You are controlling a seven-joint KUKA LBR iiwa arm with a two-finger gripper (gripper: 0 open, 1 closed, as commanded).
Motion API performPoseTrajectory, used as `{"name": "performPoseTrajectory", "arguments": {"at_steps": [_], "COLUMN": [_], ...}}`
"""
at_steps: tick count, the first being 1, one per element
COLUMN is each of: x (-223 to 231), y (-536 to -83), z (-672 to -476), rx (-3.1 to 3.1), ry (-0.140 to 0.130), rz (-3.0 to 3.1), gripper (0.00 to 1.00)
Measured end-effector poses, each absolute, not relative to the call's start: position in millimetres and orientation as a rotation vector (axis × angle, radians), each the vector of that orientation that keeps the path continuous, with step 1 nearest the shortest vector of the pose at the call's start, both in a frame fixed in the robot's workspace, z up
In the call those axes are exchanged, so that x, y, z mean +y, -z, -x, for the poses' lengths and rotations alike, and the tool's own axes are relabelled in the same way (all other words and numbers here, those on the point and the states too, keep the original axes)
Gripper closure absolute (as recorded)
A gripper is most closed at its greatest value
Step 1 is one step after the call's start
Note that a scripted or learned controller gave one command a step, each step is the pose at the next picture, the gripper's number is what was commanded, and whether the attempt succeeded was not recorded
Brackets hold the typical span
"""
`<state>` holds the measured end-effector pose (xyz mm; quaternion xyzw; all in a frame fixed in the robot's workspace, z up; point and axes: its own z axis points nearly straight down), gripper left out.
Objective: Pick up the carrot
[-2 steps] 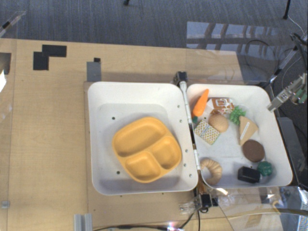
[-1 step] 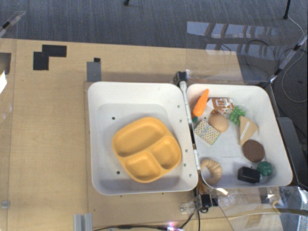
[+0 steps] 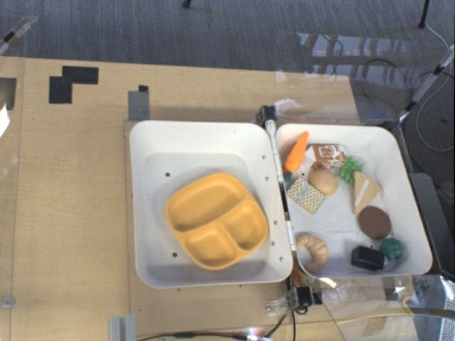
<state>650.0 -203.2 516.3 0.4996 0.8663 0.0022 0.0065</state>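
You have the whole pick ahead of you: the carrot [image 3: 296,152] lies untouched at the far left of the right bin [image 3: 405,190], against the dividing wall beside a patterned packet [image 3: 306,195], and I cannot tell the hand's state.

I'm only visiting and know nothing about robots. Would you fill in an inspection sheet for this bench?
Surface: wooden bench with left bin and right bin side by side.
Job's things: carrot tilted at the right bin's upper left, near the divider.
Clutter: yellow divided plate in the left bin; cookie, black block, bagel, green sprig beside the carrot's bin-mates.
Grippers: nothing seen.
Cables: wires at the bench's front edge.
Surroundings: grey carpet.
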Motion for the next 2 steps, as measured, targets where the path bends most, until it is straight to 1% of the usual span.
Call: {"name": "performPoseTrajectory", "arguments": {"at_steps": [1,2], "x": [-203,-206], "y": [-257,-409], "z": [-664.9,-633.9], "rx": [2.698,2.664], "ry": [0.000,-0.009], "rz": [-1.618,-1.612], "gripper": [1.00,1.00]}}
